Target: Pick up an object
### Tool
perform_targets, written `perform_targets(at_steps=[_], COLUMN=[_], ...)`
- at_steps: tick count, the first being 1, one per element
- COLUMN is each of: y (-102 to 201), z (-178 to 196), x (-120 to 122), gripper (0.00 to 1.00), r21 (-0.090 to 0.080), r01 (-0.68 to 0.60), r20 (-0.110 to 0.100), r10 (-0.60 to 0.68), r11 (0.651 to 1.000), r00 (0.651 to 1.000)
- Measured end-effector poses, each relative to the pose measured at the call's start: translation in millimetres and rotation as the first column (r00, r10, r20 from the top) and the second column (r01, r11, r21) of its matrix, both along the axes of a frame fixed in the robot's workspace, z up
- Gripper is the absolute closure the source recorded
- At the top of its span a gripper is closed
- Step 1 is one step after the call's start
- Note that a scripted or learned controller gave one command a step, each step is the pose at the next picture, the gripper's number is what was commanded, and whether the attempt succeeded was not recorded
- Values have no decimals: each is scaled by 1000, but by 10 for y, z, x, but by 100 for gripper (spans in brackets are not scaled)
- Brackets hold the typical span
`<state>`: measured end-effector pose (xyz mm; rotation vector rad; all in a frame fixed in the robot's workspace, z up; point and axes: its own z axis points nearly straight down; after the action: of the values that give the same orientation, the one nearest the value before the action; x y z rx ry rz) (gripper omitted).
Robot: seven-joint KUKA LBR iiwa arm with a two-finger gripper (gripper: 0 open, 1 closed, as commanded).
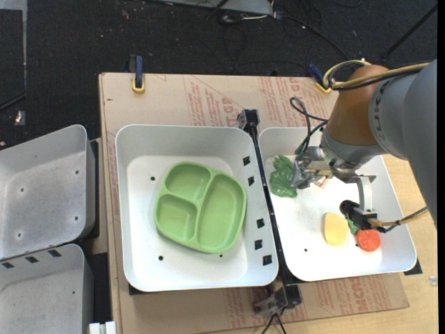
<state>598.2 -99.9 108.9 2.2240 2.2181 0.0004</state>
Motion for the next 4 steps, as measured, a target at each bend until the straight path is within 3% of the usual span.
perform_targets(at_steps=[3, 4], y=[80, 577], z=[1477, 1514], x=[11, 13], gripper=[100, 100], r21=[-1, 1], r01=[-6, -10], r20=[5, 1], r10=[6, 10], r11=[1000, 1000], r00=[1000, 1000])
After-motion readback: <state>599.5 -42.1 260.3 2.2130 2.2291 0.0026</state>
